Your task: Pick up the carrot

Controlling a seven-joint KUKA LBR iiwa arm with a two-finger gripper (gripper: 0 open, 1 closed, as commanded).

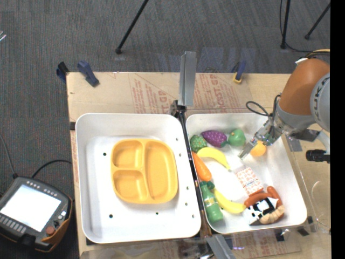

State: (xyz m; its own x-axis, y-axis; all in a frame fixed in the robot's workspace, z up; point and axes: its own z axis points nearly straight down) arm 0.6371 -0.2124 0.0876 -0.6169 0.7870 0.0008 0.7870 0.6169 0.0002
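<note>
Lying against the left wall of the right bin (294, 171), the carrot (201, 167) pointed its thin end up and to the left, with its thick end toward the middle of the bin floor. Just above it sat a green broccoli (198, 142), and a yellow banana (214, 156) curved away from its upper side to the right. Below the carrot lay a green bottle (211, 203), and a second banana (228, 203) bent across that bottle's right side. Farther up the bin were purple grapes (214, 138) and, beside them, a green apple (236, 138). A small patterned card (249, 180) lay near the middle, with a red sausage (261, 197), a croissant (272, 215) and a black-and-white piece crowded in the lower right corner. The gripper (255, 147) was well apart from the carrot, over the upper right part of the same bin, its fingers pinching a small orange fruit (259, 149) between them. The grey arm with its orange band (302, 88) reached in from the right. In the left bin (86, 171) a yellow divided plate (144, 170) lay flat near the middle. A tablet-like controller (32, 212) rested on the floor at the lower left.
</note>
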